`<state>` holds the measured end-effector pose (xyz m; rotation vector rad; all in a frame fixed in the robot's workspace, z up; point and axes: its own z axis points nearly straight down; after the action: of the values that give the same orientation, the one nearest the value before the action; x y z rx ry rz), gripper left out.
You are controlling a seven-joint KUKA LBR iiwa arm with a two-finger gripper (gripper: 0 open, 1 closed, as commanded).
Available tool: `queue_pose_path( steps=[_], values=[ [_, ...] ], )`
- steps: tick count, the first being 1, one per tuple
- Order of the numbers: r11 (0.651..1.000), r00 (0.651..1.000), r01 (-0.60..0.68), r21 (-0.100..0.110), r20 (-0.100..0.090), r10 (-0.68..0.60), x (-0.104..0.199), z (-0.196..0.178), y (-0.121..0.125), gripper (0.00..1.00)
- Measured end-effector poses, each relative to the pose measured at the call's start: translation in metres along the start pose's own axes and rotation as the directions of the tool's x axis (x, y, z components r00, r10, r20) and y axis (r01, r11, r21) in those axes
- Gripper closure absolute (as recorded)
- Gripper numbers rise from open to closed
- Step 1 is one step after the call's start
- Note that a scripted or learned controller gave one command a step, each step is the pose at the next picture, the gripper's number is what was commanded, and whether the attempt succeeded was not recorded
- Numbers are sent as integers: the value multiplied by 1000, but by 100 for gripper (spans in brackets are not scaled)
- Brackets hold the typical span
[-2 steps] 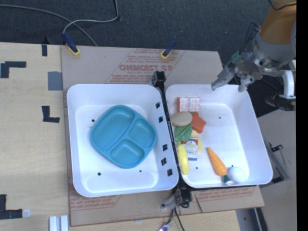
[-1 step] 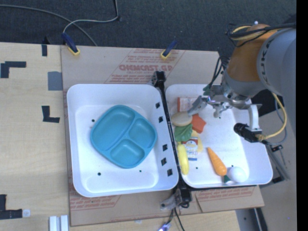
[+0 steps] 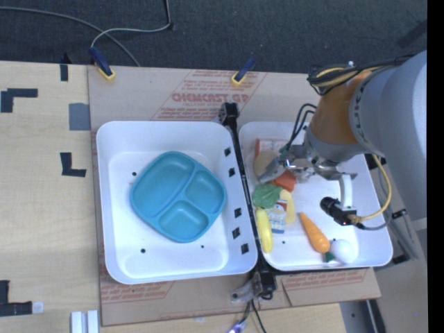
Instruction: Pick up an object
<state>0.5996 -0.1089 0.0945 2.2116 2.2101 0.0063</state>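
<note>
Camera view: grey arm's gripper point(image 3: 290, 165) low in the right white bin point(image 3: 368, 255), right above a small red-orange plastic piece point(image 3: 285, 181). Fingers' opening impossible to tell; nothing visibly between them. Just below-left: green leafy toy point(image 3: 266, 195); yellow corn-like toy point(image 3: 263, 229), long axis up-down. Orange toy carrot point(image 3: 316, 233) further off, slanted.

The claw point(image 3: 290, 164) hides part of a red object point(image 3: 285, 182), possibly a toy.
</note>
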Motion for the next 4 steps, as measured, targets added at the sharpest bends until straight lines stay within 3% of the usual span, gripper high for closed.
queue_pose_path(
  steps=[1,2,3,4],
  values=[
    [1000,1000,1,-11,1,-1,1,-14,4,100],
    [1000,1000,1,-4,0,-1,1,-10,1,0],
    [1000,1000,2,-3,-1,-2,1,-20,2,100],
    [1000,1000,2,-3,-1,-2,1,-20,1,0]
  ],
)
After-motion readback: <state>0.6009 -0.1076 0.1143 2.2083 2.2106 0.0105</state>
